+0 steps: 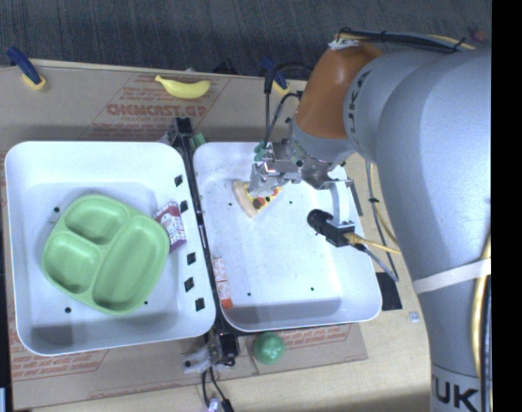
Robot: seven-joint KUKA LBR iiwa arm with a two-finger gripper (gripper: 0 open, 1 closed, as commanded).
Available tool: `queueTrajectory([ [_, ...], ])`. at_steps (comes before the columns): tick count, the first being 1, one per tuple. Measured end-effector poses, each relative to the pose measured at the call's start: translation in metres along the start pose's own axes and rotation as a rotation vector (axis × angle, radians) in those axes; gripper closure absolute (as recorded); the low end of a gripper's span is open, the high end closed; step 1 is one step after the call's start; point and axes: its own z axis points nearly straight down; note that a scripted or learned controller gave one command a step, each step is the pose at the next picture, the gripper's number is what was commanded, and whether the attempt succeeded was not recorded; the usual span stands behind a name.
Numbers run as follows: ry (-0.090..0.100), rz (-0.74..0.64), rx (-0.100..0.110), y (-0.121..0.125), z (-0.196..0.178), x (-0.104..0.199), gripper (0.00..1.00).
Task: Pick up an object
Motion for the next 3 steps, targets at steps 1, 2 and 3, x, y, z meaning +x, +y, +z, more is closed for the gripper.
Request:
queueTrajectory([
  [1, 0.0, -0.002, 0.0, 0.0, -0.01, 0.0, 1.0],
  [2, 0.003, 0.011, -0.006, -0.134, -0.077, 0.032, 1.0],
  [3, 0.003, 0.011, -0.006, -0.134, -0.077, 0.032, 0.0],
])
